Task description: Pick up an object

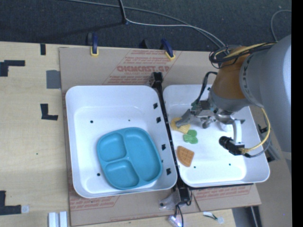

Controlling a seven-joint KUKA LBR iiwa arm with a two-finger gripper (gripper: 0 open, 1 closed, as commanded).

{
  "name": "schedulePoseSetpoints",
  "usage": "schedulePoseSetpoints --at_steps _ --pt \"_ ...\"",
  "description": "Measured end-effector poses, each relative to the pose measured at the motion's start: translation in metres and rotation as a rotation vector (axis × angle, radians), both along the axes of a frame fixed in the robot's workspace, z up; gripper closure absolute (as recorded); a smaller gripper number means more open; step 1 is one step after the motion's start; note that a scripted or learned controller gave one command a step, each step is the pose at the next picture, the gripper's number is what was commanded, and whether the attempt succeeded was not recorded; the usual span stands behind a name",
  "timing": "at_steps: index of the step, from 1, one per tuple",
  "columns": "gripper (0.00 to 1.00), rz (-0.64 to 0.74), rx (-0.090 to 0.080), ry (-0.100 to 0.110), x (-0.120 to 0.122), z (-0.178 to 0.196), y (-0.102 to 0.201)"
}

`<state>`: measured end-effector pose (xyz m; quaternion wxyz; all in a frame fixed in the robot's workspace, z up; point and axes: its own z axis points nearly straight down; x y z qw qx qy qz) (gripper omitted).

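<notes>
Three small items lie in the right bin [236, 174]: a yellow piece [181, 124] near the bin's left wall, a green piece [191, 136] just below it, and an orange waffle-like piece [185, 155] nearer the front. My gripper [201, 119] hangs low over the bin, just right of the yellow piece and above the green one. Its metal fingers [195, 112] point down-left, and nothing shows between them.
The left bin [80, 103] holds a blue divided plate [128, 157]. A black divider [163, 122] runs between the bins. The arm's orange band [229, 82] and grey body fill the upper right. Cables cross the dark floor behind the bench.
</notes>
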<state>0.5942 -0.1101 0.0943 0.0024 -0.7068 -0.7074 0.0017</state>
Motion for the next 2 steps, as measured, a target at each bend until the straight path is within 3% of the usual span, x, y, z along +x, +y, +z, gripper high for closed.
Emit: schedulePoseSetpoints --at_steps 1,2 --pt "0.00 0.000 -0.001 -0.006 -0.041 -0.009 0.015" --pt "0.00 -0.002 -0.002 -0.009 -0.048 0.040 -0.007"
